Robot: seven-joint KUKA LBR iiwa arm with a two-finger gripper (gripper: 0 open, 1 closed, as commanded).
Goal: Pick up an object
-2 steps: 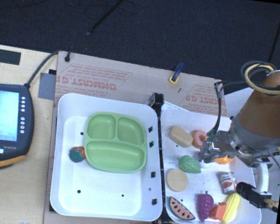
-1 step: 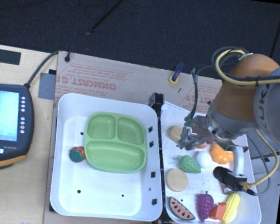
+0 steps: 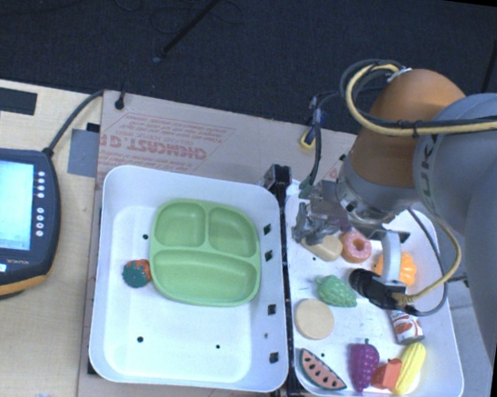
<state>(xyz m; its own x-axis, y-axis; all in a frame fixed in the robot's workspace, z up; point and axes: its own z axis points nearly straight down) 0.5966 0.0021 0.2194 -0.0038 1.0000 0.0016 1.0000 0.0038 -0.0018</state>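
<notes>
From the camera view, the gripper (image 3: 318, 223) hangs low over the far left corner of the right bin (image 3: 452, 382). Whether it is spread or pressed together I cannot tell, and nothing visibly sits between its tips. Just below it, toward the near side, lies a tan wedge-shaped piece (image 3: 324, 247), touching or almost touching the tool, with a pink doughnut (image 3: 355, 247) just to its right. The wedge's long axis seems to run left to right.
</notes>
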